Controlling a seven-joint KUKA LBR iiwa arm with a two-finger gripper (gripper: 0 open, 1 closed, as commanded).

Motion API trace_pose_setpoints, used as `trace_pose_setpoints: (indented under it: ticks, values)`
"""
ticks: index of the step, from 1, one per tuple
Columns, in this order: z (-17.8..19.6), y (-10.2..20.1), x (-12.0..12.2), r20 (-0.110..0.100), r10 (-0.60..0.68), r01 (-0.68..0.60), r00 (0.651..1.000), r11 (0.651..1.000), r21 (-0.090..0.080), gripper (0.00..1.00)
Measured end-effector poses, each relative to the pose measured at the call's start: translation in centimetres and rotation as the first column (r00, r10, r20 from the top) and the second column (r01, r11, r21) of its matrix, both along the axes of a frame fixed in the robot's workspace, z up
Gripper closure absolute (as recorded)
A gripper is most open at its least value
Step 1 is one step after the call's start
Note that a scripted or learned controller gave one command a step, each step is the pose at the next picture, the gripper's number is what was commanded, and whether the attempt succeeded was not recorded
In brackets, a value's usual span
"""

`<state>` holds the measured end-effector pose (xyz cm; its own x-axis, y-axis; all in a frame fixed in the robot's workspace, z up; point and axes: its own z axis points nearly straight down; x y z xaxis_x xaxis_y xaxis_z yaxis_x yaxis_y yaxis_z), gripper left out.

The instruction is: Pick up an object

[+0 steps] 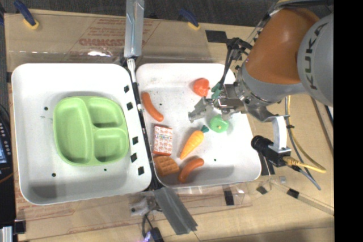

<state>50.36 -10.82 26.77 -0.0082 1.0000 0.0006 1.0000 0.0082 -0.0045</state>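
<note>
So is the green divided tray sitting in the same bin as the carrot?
No, the green tray lies in the left bin; the carrot lies in the right bin.

You are looking at an evenly bright, fairly sharp picture; the two shallow white plastic bins [34, 139] are glaring almost to washout, soft grey shadows are pooling along their near walls, and fine detail is softening slightly

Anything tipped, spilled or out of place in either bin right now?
Nothing stands out. The green divided tray lies flat in the left bin. The toy food lies loose in the right bin: tomato, carrot, two sausages, a small box. The gripper is above them.
</note>
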Motion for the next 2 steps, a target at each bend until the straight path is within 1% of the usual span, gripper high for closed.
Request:
trace_pose_setpoints:
  ticks: [1, 2]
  values:
    - [-12.4, -1.2, -0.5, -0.002, 0.194, -0.194, 0.981, 0.981, 0.002, 0.00]
    - [-16.4, -1.8, -1.1, 0.030, 0.295, -0.295, 0.955, 0.955, -0.013, 0.00]
